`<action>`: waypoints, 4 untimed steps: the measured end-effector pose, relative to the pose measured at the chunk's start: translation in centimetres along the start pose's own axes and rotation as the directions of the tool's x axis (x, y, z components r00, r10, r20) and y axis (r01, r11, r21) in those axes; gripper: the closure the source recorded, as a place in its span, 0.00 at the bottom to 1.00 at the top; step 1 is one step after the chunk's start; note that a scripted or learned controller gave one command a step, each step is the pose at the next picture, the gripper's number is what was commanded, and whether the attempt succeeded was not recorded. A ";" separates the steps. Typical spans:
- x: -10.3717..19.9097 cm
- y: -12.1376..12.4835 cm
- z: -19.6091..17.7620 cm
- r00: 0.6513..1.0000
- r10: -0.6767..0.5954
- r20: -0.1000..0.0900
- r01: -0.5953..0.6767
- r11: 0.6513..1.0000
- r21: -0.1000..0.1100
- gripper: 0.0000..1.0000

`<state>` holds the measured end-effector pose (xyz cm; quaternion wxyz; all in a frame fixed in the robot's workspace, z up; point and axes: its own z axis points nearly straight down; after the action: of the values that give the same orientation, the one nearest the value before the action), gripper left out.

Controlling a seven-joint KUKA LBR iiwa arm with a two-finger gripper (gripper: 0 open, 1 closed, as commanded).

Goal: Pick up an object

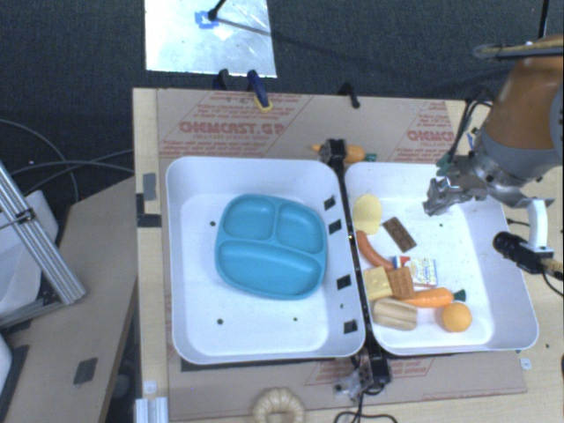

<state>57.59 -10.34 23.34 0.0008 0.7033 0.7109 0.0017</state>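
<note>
My gripper (438,203) hangs over the upper part of the right bin (493,280), to the right of the toy food, with nothing visibly between its fingers. Below and left of it lie a pale yellow round piece (367,210), a brown chocolate bar (399,233), a red-orange sausage (371,249), a cheese slice (378,283) with a cracker (401,282), a small printed packet (424,270), a carrot (429,299), a bread roll (395,315) and an orange (456,317).
The left bin (194,324) holds a blue divided plate (270,245). A black clamp (336,151) and a small orange thing (353,155) sit at the top of the divider between the bins. A pale ring (281,405) lies on the bench edge below.
</note>
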 end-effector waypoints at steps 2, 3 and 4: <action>10.8 1.9 1.7 1.000 0.001 0.000 -0.001 1.000 0.004 1.00; 10.0 2.0 -0.1 1.000 0.007 0.001 -0.007 1.000 0.001 1.00; 8.9 2.2 0.8 1.000 0.011 0.002 -0.011 1.000 0.003 1.00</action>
<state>59.66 -1.41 22.55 0.0007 0.7071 0.7071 0.0001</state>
